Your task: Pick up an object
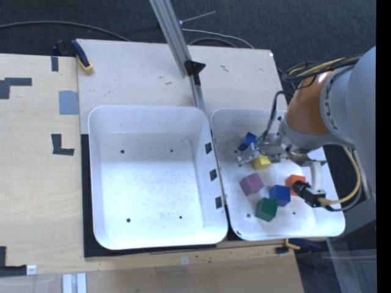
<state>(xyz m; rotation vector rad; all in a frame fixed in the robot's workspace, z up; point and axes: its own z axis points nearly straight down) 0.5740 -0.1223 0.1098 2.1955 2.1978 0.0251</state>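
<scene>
Step in hand: reach/grasp phase inside the right bin (330, 227). The arm (317, 112) comes in from the right and hangs low over that bin, with the end effector (255, 155) down among the blocks near the bin's upper-middle area. Nothing looks lifted yet, so I judge the pick not yet done.

Candidate objects, all in the right bin:
- yellow block (261, 162) right at the end effector tip, touching or just beside it
- small blue block (248, 141) just above it, close to the wrist hardware
- purple block (251, 183) below the yellow one, apart from the tool
- second blue block (280, 193), green block (266, 209) and an orange block (295, 181) lower right, clustered near each other

The left bin (101, 163) sits beside it on the worktop (134, 66).

End effector state: cannot tell. The tip is small and grey against the white bin floor, and I can't make out whether it is apart, together or clamped on anything. No block is clearly seen gripped.

Next move, my guess: the likeliest target is the yellow block, being closest. It calls for centring on that block, closing, then a straight lift clear of the bin wall. Risk: the blue neighbour is close, so a nudge or a 2-block pinch is possible.
</scene>
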